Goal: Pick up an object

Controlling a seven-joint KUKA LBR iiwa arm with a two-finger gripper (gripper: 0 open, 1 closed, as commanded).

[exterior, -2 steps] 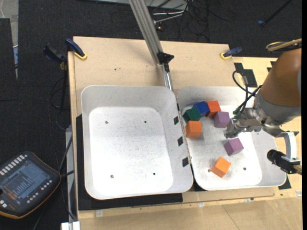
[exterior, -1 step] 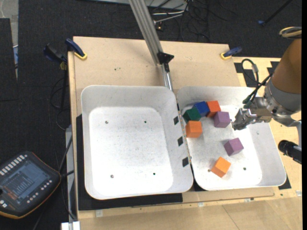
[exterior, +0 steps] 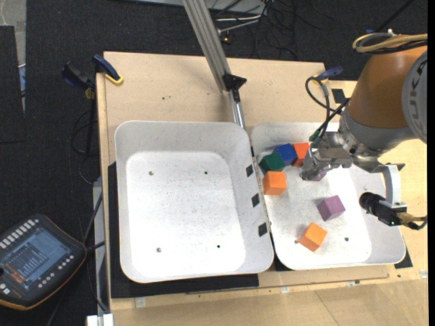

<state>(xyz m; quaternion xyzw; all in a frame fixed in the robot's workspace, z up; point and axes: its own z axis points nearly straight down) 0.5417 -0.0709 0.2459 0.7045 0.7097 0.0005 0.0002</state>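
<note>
A black and orange teach pendant (exterior: 32, 263) lies at the far left, off the bench on the dark floor. On the pale wooden bench (exterior: 170, 87) sit 2 shallow white bins side by side. The left bin (exterior: 136, 141) has only its speckled floor showing. A slanted metal rail (exterior: 204, 29) runs down from the top toward the seam between the bins. In the right bin (exterior: 380, 250), near its left wall, an orange cube (exterior: 274, 182) sits just below a green block (exterior: 273, 161), which touches a blue block (exterior: 286, 153); another orange block (exterior: 302, 150) peeks out just right of the blue one, partly hidden by the arm's wrist. Lower down, a second orange cube (exterior: 313, 236) lies near the bin's front, and a purple cube (exterior: 331, 207) rests above and right of it, apart from both. The gripper (exterior: 314, 173) hangs over the bin just right of the block cluster; whether it is spread or closed cannot be told, and nothing is visibly caught in it. The grey and orange arm (exterior: 387, 100) fills the upper right.
</note>
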